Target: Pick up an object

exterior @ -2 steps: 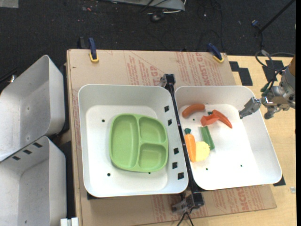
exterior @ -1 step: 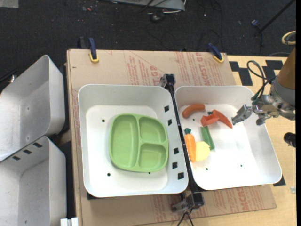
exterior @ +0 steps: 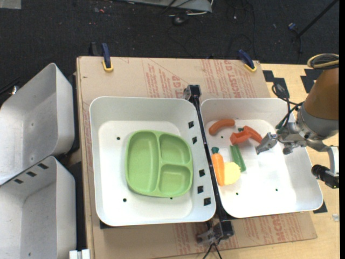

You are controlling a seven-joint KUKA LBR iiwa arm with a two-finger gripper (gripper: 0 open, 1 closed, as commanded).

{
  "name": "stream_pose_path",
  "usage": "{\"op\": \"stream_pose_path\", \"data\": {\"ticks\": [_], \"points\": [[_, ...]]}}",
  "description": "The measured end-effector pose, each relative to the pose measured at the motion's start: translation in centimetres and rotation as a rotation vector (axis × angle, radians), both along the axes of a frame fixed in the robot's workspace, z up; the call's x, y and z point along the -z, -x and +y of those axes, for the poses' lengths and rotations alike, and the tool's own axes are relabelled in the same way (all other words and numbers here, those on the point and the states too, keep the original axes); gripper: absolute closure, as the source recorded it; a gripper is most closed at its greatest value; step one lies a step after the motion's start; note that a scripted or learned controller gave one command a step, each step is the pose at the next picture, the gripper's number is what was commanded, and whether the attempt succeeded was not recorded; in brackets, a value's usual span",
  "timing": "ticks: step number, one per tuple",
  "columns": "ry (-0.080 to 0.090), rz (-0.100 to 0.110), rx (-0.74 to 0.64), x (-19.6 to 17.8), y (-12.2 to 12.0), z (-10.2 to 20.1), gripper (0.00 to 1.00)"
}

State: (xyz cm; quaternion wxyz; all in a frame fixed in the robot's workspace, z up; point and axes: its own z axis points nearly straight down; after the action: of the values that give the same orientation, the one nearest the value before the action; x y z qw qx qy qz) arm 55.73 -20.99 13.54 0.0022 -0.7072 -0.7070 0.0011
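While the pincer (exterior: 268,143) hovers, toy food (exterior: 243,135) lies just left — apart

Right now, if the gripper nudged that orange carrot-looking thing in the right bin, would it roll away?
Probably only a little. The carrot looks like a smooth, rounded plastic toy, so it could roll sideways, but it lies against the bin's wall with a yellow piece touching its other side. It likely stays stiff and light, and its tapered, glossy shape may slip from a pinch.
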Motion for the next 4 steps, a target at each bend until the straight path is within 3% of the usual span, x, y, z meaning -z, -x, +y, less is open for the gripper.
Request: {"op": "stream_pose_path", "data": {"ticks": [1,2,4], "points": [[0.003,-0.006,-0.001,-1.3,-0.2,-0.1,1.00],[0.005,-0.011,-0.002,-7.4,-0.7,-0.9,1.00],[0.004,-0.009,-0.003,-15.0,-1.0,-1.1,1.00]]}}
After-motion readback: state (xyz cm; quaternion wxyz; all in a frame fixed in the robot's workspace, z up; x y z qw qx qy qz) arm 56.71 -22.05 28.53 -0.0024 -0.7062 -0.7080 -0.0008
